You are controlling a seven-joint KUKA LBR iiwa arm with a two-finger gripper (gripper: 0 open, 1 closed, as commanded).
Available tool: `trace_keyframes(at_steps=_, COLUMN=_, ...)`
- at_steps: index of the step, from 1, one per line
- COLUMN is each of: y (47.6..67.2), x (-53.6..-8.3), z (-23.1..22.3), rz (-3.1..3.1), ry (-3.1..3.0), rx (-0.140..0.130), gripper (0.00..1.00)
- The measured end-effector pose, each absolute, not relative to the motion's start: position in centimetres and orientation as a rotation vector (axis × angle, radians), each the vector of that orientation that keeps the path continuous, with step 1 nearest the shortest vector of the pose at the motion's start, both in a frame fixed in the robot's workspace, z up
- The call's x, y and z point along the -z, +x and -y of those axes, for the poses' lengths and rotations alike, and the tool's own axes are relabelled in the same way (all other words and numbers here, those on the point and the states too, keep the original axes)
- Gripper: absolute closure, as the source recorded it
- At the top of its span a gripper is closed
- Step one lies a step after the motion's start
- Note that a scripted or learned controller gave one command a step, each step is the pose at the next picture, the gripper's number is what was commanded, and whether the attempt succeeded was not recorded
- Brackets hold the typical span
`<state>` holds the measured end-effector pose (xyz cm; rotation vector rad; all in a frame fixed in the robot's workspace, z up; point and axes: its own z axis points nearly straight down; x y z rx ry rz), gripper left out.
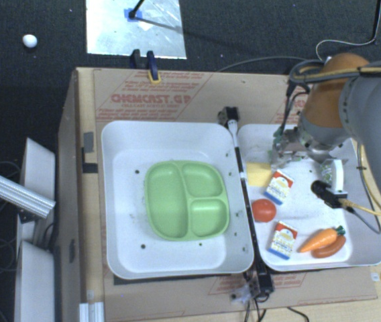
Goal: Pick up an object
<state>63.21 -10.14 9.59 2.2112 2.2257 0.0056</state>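
Nearest us, the carrot [321,240] lies well below our tool [286,154]; we're approaching, fingers' state unclear, and next must descend onto the yellow block [259,175] beside it.

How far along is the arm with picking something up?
Nothing looks picked yet. The tool is low at the far end of the right bin, near the yellow block. The tomato, carrot and two small cartons lie in the bin. Gripping and lifting remain.
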Motion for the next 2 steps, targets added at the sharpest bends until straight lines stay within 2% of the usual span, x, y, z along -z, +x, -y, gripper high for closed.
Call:
trace_keyframes(at_steps=1, y=63.2, x=-9.6, z=10.1, rz=-2.226, ry=2.211, rx=-0.005, gripper=0.00)
trace_keyframes(at_steps=2, y=67.2, x=-8.9, z=10.5, rz=-2.221, ry=2.207, rx=-0.009, gripper=0.00)
